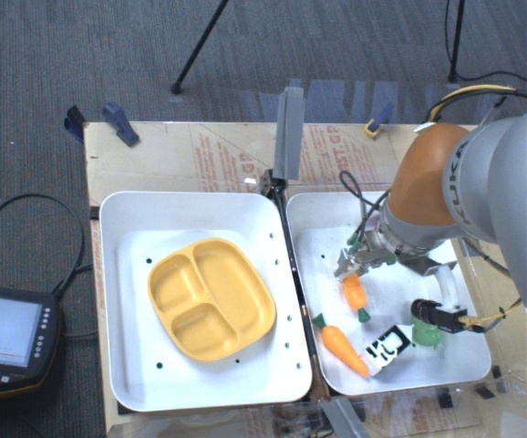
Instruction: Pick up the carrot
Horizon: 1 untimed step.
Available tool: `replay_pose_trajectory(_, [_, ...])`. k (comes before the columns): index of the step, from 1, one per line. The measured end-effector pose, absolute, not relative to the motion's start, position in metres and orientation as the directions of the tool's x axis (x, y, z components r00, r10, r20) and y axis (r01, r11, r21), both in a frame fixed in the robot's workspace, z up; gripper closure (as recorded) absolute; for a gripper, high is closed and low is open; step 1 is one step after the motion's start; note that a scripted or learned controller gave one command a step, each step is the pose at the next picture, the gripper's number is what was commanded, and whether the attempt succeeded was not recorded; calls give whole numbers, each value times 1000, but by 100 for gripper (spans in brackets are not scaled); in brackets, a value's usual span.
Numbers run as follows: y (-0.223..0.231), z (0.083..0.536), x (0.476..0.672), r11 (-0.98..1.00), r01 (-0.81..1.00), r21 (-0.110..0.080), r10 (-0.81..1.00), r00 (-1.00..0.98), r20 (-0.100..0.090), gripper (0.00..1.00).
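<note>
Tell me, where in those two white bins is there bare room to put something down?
Left bin: bare white strips all round the yellow plate, widest along its near edge. Right bin: the far-left corner is free. Its middle and near part are crowded, with the pincer, two carrots and a black-and-white box.

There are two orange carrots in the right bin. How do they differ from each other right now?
The upper orange carrot lies directly under the gripper, while the lower orange carrot lies apart from it, near the bin's front edge. The upper carrot looks shorter, partly covered by the gripper; the lower carrot shows its full tapered length. The upper carrot's green end points down-right; the lower carrot's points up-left. Both are orange with green tops and lie in the right white bin.
</note>
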State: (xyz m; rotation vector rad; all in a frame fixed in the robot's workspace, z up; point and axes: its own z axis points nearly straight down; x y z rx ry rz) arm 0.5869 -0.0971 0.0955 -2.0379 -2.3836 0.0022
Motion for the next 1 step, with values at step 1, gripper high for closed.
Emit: replay_pose_trajectory(1, [-25,192,602,110,994,8,994,-110,1,100])
